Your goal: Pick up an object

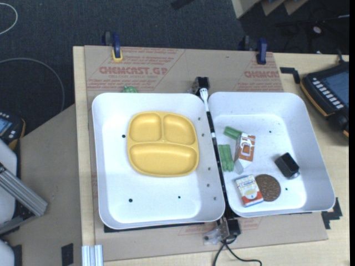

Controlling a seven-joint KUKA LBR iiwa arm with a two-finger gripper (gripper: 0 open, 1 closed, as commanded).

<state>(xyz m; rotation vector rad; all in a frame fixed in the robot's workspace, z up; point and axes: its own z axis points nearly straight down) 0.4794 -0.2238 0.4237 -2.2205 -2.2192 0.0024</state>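
Brown board (166,65) covers your tabletop (50,148); beyond the board lies dark carpet (83,15). The gripper's state you cannot tell.

Yellow divided plate (163,143) in a white bin (111,193); brown disc (269,187), black block (287,165).

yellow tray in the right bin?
No, the yellow tray lies in the left bin; the right bin holds small items.
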